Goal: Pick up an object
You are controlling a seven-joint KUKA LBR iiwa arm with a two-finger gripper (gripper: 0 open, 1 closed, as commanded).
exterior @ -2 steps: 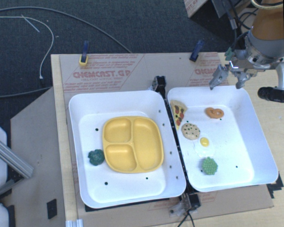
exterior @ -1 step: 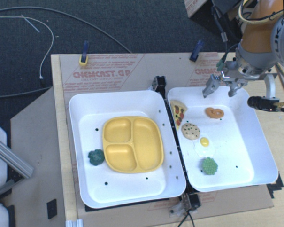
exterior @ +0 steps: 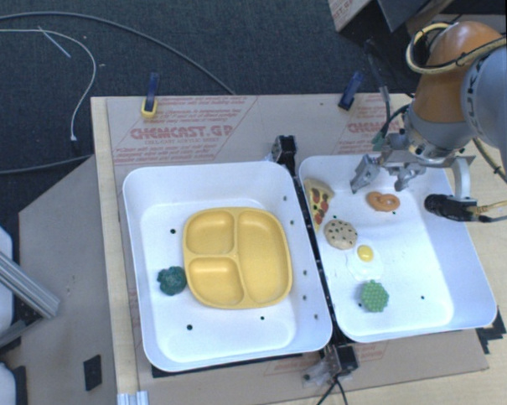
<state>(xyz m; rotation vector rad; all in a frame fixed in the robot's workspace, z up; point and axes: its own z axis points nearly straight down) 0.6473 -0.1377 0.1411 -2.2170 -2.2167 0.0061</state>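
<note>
- A tabletop covered in pale brown board (exterior: 233, 114) stands on a dark carpeted floor, with two shallow white bins side by side.
- Nearest, in the right white bin (exterior: 442, 290), lie a small green broccoli-like toy (exterior: 374, 296), then a toy fried egg with a yellow yolk (exterior: 365, 255) and a round tan chocolate-chip cookie (exterior: 340, 233).
- The left white bin (exterior: 153, 202) holds a yellow divided plastic plate (exterior: 237, 257) and a dark green leafy toy (exterior: 171, 280).
- Farther back, a toy pizza slice (exterior: 319, 196) lies along the right bin's left wall, its long axis running near to far.
- An orange-brown ring-shaped pastry toy (exterior: 383, 202) sits just beside and slightly nearer than the two-finger gripper (exterior: 385, 172).
- The jaws are spread wide with nothing between them; I would say the pastry is the closest target, needing a short shift toward me and down.
</note>
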